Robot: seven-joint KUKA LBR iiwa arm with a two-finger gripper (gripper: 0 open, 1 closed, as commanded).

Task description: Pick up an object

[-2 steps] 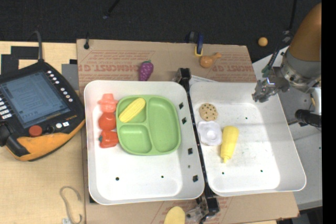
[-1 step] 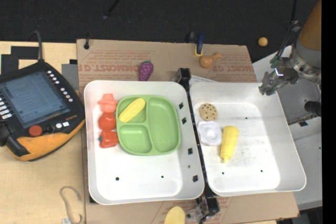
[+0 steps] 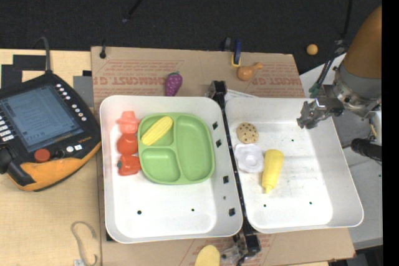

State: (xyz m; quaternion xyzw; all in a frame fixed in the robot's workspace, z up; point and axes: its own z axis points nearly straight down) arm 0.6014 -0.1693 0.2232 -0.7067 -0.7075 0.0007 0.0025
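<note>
Jaws (image 3: 308, 116) over right bin's (image 3: 324, 209) far-right edge, near nothing

The cardboard sheet (image 3: 199, 71) under the two bins carries red printing along its far edge, seen upside down. It seems to be one word printed twice, once toward the far left corner and once toward the far right (partly covered by small toys), but the letters are too blurred to read surely. The screen of the pendant (image 3: 37, 115) shows lines too small to read.
</note>
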